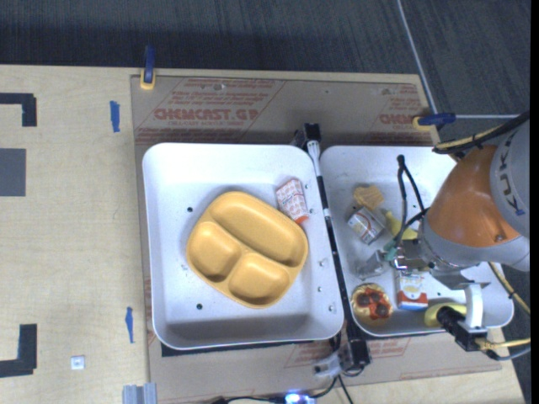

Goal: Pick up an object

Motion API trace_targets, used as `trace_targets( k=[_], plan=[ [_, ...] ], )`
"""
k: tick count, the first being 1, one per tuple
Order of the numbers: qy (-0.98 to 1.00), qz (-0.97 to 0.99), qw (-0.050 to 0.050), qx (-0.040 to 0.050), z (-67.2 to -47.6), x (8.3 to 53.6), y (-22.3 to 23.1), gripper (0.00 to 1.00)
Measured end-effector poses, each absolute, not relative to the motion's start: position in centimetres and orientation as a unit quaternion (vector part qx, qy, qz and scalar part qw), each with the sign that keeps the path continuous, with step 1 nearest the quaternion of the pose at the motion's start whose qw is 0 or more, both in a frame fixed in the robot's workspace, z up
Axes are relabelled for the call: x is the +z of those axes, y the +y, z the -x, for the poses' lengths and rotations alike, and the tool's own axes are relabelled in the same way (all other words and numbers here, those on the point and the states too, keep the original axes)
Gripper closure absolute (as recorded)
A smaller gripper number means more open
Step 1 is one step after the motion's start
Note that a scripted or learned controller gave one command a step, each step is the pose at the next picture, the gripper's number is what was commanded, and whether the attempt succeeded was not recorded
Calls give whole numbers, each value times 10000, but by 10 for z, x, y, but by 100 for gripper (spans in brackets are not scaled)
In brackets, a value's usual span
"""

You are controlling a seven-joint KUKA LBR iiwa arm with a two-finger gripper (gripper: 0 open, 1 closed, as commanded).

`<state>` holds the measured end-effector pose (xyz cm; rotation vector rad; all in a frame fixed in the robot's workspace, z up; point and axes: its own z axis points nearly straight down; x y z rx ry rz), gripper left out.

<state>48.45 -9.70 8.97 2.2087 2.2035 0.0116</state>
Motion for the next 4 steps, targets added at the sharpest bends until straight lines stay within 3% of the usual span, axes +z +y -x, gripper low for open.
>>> trace_targets(
  k=[4],
  plan=[
    [7076,-7065,82,42,-484,89,-100,0]
  ],
)
